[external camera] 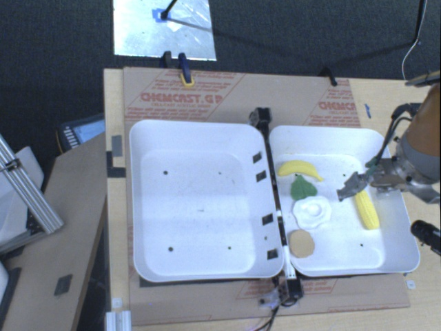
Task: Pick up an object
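Observation:
The right bin (396, 254) holds several toy foods. A yellow banana (299, 169) lies at its upper left, with a green leafy piece (302, 187) just below it. Under that sits a white fried egg (312, 212), and a round tan cookie (301, 243) lies near the bin's front left corner. A yellow corn cob (367, 209) lies right of the egg, pointing toward the front. My gripper (353, 185) reaches in from the right and hangs over the bin floor at the cob's upper end, between the cob and the green piece. The dark wrist hides how its jaws stand.
The left bin (200, 198) lies beside the right one, across a divider with black clips (267, 185). Both bins rest on a cardboard sheet (227, 95). A metal plate (164, 19) lies beyond the bench, and cables (413, 40) hang at the upper right.

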### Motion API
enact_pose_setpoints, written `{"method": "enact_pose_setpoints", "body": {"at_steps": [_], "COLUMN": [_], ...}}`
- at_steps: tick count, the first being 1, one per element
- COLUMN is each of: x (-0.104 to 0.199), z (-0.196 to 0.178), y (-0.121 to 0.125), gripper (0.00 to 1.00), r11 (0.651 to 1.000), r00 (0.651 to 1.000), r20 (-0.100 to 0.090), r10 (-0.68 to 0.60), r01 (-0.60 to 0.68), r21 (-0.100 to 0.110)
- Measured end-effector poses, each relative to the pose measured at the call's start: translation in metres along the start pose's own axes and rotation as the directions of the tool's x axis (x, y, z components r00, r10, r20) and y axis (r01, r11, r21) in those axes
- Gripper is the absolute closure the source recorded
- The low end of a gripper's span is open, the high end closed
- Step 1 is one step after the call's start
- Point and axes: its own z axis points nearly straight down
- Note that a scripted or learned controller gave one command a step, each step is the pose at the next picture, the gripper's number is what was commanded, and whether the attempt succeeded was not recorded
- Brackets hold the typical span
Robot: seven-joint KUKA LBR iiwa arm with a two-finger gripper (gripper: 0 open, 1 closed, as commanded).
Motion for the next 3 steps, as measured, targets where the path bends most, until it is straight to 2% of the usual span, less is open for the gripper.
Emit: {"method": "enact_pose_setpoints", "body": {"at_steps": [1, 2, 3], "x": [0.030, 0.106, 0.101], "z": [-0.232, -0.313, -0.319], "y": [0.030, 0.031, 0.031], "gripper": [0.00, 0.00, 1.00], "r11": [1.000, 1.000, 1.000], "r00": [1.000, 1.000, 1.000], "r20": [0.003, -0.002, 0.001], "r10": [-0.004, -0.010, -0.005], "r01": [0.004, 0.010, 0.005], "r21": [-0.019, -0.011, -0.006]}}
